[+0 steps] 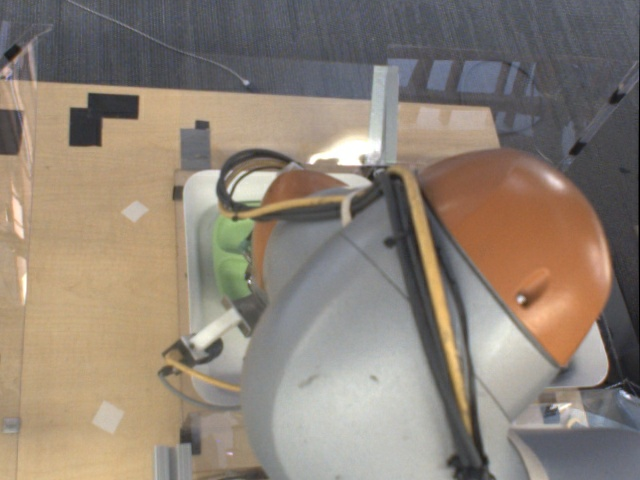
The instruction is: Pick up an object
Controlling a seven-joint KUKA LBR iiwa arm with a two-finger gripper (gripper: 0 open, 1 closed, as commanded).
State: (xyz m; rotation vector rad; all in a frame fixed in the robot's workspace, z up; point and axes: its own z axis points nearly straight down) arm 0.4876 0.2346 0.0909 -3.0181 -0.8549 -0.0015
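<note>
Against the left wall of the white bin [196,268], a green object [232,253] lies partly in sight, lumpy, two rounded lobes one above the other; its right side is hidden behind the arm [400,348]. Arm bulk covers most of the bin: grey housing low and centre, orange cap [520,248] to the right, a second orange patch just right of the green object. Black and yellow cables [430,298] run down the grey housing; a black loop [250,168] arcs over the bin's upper left corner. Low left, a small white-and-black part [210,338] with a yellow wire [200,376] pokes out over the bin's edge. Gripper hidden under the arm; cannot tell its state, nor whether it touches the green object. Bench [90,268] is pale wood, with black L-shaped tape marks [100,116] at upper left and small pale squares [134,211] scattered. A metal upright [384,113] stands behind the bin. Beyond the bench, dark ribbed flooring [300,18] with a thin cable [150,40] trailing across it.
</note>
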